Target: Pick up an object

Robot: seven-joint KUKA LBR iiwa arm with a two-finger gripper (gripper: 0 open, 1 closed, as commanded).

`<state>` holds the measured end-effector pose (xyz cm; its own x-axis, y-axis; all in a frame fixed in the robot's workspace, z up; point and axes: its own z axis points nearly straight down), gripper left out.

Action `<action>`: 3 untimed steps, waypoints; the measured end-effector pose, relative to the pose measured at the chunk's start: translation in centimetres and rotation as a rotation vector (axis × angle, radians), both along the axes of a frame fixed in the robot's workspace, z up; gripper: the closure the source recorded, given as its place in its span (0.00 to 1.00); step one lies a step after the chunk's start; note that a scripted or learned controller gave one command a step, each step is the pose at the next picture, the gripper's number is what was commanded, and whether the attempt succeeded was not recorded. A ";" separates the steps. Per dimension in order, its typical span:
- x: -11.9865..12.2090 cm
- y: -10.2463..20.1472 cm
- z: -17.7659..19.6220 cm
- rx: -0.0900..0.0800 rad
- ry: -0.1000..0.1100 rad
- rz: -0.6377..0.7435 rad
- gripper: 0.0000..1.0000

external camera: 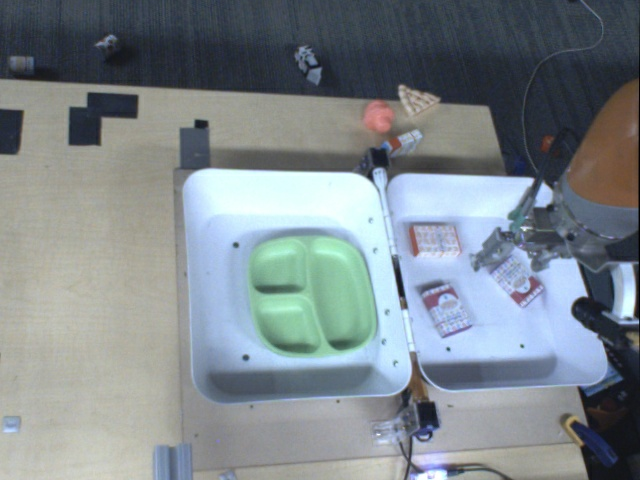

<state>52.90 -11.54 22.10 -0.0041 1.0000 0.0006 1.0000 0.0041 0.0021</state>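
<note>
Pick-up stage, early to middle: no object is lifted clear of the bins, so the grasp and the raise both appear to be left to do. Two shallow white plastic bins sit side by side on the pale wooden bench [90, 298]. The left bin [215, 208] holds a light green three-compartment plastic tray [312, 294]. The right bin [570, 363] holds three small flat red-and-white printed packets. One packet, squarish with an orange-red grid print [434, 239], lies toward 10 o'clock of the bin's middle. A second, red with a white panel [446, 309], lies toward 7 o'clock. The third, a red-and-white packet [520, 282], lies toward 3 o'clock, partly under the hand [507, 248].

The grey arm with its orange band enters from 3 o'clock of the view, and its metal hand hangs low over the right bin. The third packet is the likeliest target: it lies just beside the hand, toward 5 o'clock of it, and may be touching it. The other two packets lie apart from the hand, at about 9 and 8 o'clock of it. Whether the hand is released or clenched cannot be told at this angle, and no packet is seen between its tips, so no hold can be claimed
</note>
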 end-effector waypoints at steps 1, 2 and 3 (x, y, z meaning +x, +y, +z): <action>2.3 2.9 -13.4 -0.001 -0.007 -0.001 0.00; 2.5 2.9 -12.2 -0.002 -0.013 -0.001 1.00; 2.5 2.9 -12.2 -0.002 -0.013 -0.001 0.00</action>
